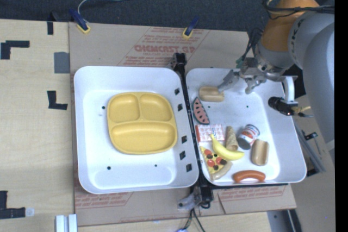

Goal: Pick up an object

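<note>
The right bin (283, 133) holds several toy foods. A tan bread roll (211, 94) lies near its far left corner, with a watermelon slice (200, 111) just in front of it. Closer to me lie a red-and-white packet (209, 132), a banana (225, 150), a cone (231, 138), a small can (248, 136), a hot dog bun (259, 152), a pizza slice (215, 163) and a sausage (249, 176). My gripper (237, 86) hangs over the far part of this bin, just right of the bread roll. It is open, with nothing between its fingers.
A yellow divided plate (142, 122) lies in the left bin (89, 133). The arm's grey body and orange band (283, 24) stand over the right bin's far right corner. A black clip (179, 60) sits where the bins meet at the back.
</note>
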Controlling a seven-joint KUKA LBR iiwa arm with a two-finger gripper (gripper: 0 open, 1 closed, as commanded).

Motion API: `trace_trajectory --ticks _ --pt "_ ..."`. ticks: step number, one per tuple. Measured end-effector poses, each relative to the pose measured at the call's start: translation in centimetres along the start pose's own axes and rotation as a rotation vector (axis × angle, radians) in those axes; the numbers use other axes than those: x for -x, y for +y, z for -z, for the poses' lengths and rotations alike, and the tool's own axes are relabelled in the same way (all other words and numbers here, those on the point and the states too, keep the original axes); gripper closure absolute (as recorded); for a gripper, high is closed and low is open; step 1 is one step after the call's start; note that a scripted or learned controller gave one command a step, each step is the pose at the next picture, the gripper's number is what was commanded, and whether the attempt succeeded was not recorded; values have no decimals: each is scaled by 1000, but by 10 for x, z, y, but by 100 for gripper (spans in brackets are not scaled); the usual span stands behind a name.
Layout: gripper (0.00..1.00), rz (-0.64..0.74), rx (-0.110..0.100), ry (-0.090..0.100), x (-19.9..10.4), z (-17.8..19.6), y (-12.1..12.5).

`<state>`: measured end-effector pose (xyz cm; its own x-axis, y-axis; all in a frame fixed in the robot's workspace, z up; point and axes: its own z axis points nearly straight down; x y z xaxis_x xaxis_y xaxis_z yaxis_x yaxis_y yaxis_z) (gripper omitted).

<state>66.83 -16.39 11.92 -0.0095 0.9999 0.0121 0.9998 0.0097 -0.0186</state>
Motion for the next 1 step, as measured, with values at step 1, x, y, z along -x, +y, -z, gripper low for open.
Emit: trace_trajectory --ticks 1 --pt "0 -7 20 -11 16 -31 2"
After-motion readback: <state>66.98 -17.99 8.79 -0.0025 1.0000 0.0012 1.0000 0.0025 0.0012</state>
